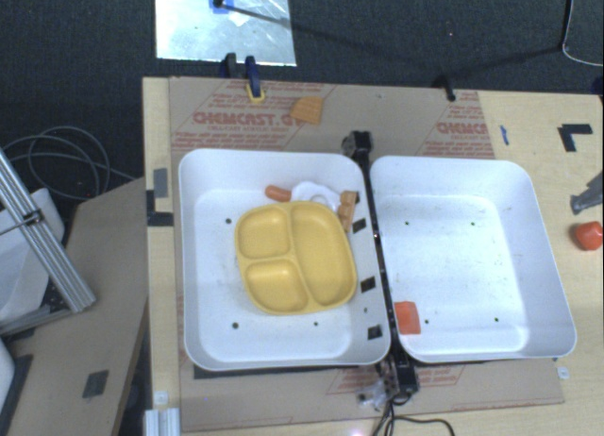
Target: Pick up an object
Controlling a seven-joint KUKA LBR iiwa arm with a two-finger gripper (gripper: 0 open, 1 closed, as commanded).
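Observation:
The left bin (203, 236) holds a yellow divided plate (294, 258). Behind the plate lie a small orange sausage-shaped piece (277, 193), a white object (313, 193) and a small brown block (347, 208). An orange-red block (407, 317) sits in the near left corner of the right bin (528, 264). At the view's right edge, outside both bins, a grey piece of my gripper (587, 198) pokes in over the bench, with an orange-red patch (588, 235) just below it. It is well away from every object, and too little of it shows to read its state.
A tan block (307, 109) lies on the cardboard sheet behind the left bin, near a blue and yellow clamp (253, 80). A black divider (373, 264) runs between the bins. Cables lie at the front edge.

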